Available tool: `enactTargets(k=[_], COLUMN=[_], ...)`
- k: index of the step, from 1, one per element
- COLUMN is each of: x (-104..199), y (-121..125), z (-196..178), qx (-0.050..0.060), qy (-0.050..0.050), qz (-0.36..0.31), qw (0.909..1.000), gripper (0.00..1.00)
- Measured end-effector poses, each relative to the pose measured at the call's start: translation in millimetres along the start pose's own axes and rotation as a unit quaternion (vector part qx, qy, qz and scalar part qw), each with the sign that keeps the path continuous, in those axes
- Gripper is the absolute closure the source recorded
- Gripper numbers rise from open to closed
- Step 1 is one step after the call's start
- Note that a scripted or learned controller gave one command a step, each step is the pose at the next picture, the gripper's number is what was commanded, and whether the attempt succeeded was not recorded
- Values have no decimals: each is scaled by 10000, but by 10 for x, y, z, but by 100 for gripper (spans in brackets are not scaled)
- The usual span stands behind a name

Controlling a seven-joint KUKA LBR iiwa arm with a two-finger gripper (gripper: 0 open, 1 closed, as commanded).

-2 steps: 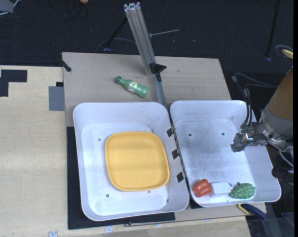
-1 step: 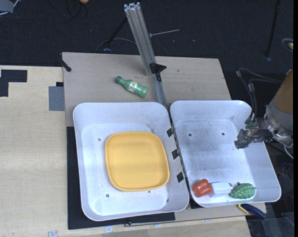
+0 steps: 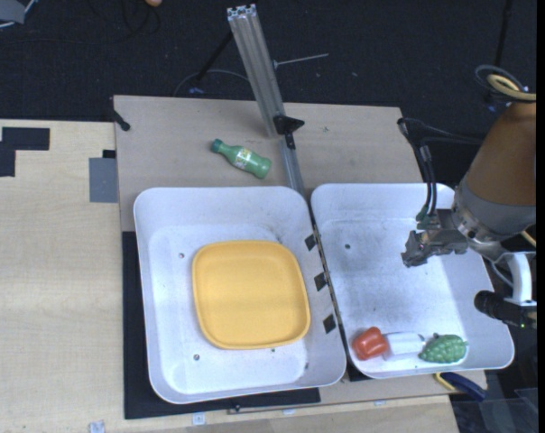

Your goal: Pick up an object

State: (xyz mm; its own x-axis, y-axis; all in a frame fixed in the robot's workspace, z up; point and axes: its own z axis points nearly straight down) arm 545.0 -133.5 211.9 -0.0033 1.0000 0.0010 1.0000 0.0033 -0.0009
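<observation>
Right bin (image 3: 381, 215): gripper (image 3: 417, 250) at centre right of the frame, over the bin's middle, grasp state cannot be told; red pepper-like object (image 3: 370, 342), small white item (image 3: 404, 345) and green bumpy object (image 3: 443, 349) lined along the lower edge. Left bin (image 3: 164, 233): yellow plate (image 3: 250, 293) lying flat at its centre. Bench (image 3: 164, 142) above the bins: green bottle (image 3: 241, 158) on its side, upper centre.

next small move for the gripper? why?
Probably shift the gripper toward the near edge of the right bin. It sits above bare floor, while the red pepper and the green object lie along that near edge.
</observation>
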Motion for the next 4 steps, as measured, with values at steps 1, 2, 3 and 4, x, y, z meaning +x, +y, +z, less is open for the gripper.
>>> enactTargets(k=[1, 2, 3, 4], x=[522, 1012, 1531, 2029], y=[177, 339, 358, 499], z=[44, 73, 101, 97], qx=[-1, -1, 0, -4], qy=[-6, -5, -1, -5], qz=[-2, 0, -1, 3], qw=[10000, 10000, 10000, 10000], gripper=[100, 100, 100, 100])
